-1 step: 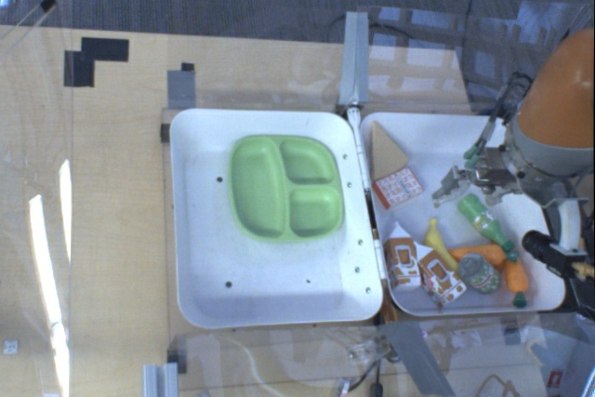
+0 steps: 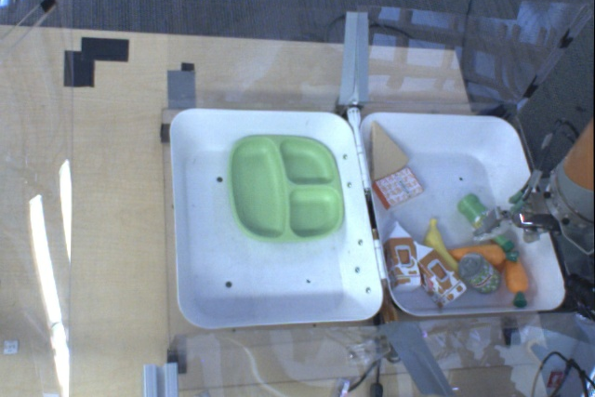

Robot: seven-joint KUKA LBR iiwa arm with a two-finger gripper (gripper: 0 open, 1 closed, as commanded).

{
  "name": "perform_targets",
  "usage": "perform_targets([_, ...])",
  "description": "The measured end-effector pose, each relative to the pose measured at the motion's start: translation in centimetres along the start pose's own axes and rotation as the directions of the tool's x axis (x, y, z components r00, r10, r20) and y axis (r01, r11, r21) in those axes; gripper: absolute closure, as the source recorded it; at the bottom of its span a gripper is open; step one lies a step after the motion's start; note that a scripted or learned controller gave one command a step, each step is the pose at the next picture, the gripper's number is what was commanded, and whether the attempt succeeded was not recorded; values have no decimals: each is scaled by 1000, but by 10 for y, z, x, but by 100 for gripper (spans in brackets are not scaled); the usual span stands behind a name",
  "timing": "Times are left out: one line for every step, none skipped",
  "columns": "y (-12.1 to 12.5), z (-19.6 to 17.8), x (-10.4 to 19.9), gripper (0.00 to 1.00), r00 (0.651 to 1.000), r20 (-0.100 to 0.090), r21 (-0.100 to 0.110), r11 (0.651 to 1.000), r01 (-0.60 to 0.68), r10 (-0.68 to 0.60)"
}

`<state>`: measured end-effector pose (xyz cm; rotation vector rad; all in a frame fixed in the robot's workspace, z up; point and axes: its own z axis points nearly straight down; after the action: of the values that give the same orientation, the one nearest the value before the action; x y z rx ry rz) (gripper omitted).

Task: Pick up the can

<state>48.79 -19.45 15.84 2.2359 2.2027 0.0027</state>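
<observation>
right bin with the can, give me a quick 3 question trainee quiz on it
1. True or false: the green three-compartment plastic plate lies in the right white bin.
2. Which thing lies nearest the round silver-topped can? A) orange plastic carrot B) tan triangular wedge C) red-and-white patterned card
3. Fill in: the two-finger gripper hovers at the bin's ____ edge, as the camera sees it.

Key: 1 false, it lies in the left white bin. 2 A. 3 right.

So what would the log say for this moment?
end effector: over right bin, beside green object | can: lying among items, ungrasped | green tray: left bin
</observation>
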Motion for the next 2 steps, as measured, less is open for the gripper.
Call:
perform_targets([6, 69, 3, 0, 1000, -3, -14, 1000, -10, 10])
perform_targets([55, 69, 9, 0, 999, 0, -8, 999, -47, 47])
